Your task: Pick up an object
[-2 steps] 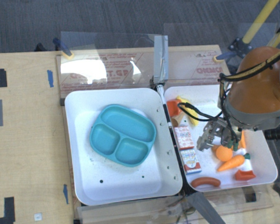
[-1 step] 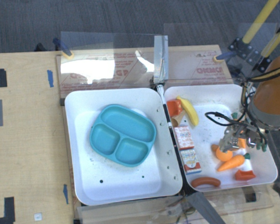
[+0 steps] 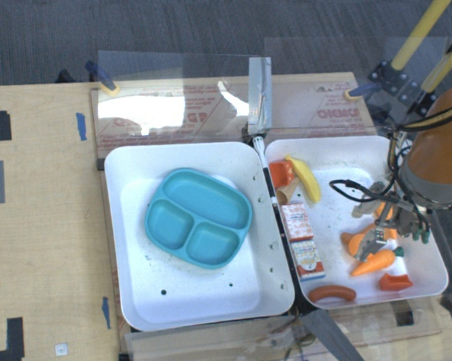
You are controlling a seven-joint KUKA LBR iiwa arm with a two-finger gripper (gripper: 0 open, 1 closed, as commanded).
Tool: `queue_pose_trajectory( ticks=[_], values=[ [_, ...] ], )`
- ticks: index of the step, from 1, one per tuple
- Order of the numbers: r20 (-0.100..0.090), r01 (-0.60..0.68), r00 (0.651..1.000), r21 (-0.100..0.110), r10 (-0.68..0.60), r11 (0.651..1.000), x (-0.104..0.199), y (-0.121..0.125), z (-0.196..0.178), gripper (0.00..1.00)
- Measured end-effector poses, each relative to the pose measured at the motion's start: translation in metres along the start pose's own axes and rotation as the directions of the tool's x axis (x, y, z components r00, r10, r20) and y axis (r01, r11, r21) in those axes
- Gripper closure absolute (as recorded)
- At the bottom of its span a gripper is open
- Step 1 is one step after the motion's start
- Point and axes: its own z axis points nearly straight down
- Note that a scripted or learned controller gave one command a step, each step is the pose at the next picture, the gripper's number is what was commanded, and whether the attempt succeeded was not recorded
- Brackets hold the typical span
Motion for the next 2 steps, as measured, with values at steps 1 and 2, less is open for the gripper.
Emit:
queue_pose_trajectory(
  ticks=[1,2],
  values=[
    [0.008,-0.019,1.0,0.0,0.019,1.0,0.001,0.006,0.071,0.0],
    [0.012,-0.061,0.998,-0.001,0.061,0.998,0.029,0.007,0.07,0.0]
  ],
)
